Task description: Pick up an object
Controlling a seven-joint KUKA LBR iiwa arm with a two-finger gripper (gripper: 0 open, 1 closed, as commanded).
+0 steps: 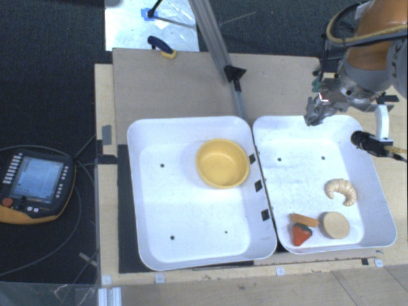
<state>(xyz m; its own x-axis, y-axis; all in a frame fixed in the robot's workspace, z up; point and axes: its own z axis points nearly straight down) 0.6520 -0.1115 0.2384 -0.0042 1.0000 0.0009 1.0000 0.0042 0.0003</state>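
Observation:
My gripper (314,118) hangs over the far edge of the right bin (299,164), near its back corner, with nothing visibly held. In that bin's near right part lie a pale croissant (341,190), a round tan disc (334,225) and a red and orange carrot-like toy (302,230). A yellow bowl (222,163) sits upright in the left bin (159,196), toward its back right corner. All these objects lie well away from the gripper.
A slanted metal pole (217,40) with a black clamp stands behind the bins. A teach pendant (32,183) lies on the floor at the left. The bins meet along a middle seam with black clips (258,185).

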